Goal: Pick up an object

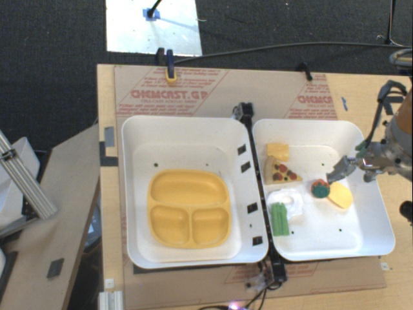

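Camera view: claw [337, 172] low in the right bin [374, 237], its opening impossible to judge. A red-green toy [320, 188] lies just below-left of it, a yellow piece [341, 197] just below. Nothing appears lifted; grasp and raise remain.

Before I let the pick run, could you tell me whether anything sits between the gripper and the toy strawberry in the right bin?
Nothing visible does: the gripper is just above the toy strawberry, with the yellow piece lying beside it.

Small red-and-green toy fruit [320, 188] just below the gripper [335, 175] tip, touching a yellow piece [341, 197] at its lower right, right bin [371, 237].
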{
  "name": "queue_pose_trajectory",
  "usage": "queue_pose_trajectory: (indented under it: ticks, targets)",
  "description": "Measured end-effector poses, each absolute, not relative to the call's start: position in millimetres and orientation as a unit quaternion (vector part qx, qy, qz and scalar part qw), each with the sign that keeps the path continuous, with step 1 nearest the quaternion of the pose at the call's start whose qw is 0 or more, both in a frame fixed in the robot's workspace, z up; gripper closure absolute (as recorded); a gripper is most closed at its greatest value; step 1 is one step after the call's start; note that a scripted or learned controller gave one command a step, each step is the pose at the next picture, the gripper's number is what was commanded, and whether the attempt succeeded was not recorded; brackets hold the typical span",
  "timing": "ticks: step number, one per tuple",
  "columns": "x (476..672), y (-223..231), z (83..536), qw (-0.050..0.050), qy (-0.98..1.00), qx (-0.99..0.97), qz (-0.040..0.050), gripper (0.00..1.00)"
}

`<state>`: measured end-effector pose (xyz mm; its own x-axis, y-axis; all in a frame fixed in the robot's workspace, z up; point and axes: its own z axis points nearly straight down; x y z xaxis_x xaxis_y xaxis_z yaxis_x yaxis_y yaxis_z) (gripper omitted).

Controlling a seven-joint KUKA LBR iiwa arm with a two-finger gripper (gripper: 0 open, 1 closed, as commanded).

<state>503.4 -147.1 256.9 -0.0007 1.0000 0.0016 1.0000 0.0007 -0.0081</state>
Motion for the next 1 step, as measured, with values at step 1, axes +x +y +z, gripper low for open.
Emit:
queue_pose_trajectory:
  ticks: [1]
  targets:
    - [505.4, -146.8, 261.7, -0.001, -0.708, -0.706, -0.0005, 0.0]
